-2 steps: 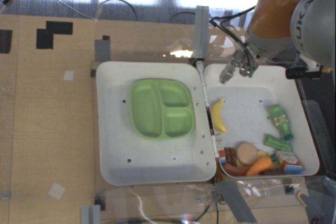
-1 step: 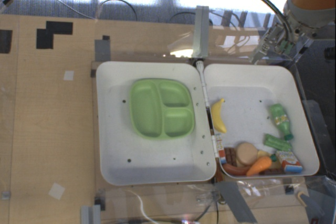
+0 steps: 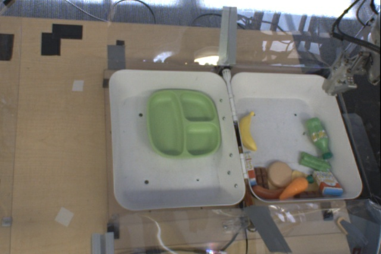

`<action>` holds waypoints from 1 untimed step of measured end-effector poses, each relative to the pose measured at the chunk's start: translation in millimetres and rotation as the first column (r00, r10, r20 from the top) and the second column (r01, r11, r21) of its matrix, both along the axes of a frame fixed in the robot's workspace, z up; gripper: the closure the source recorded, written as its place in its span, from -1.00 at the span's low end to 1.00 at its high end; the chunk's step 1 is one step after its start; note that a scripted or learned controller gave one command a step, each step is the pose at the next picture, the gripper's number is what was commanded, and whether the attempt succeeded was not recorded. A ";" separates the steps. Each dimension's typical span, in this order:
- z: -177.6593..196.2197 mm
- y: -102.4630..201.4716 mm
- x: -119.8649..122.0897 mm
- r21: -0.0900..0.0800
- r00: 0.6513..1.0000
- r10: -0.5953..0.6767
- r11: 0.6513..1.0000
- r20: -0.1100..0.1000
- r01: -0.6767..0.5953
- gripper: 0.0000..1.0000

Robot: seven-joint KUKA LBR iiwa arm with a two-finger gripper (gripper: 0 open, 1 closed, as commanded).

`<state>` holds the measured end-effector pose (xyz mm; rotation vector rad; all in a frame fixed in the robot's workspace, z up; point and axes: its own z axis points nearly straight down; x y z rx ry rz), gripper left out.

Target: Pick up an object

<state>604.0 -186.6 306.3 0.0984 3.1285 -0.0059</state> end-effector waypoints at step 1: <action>-85.1 29.1 48.3 0.007 0.987 -0.163 0.987 -0.007 0.163 1.00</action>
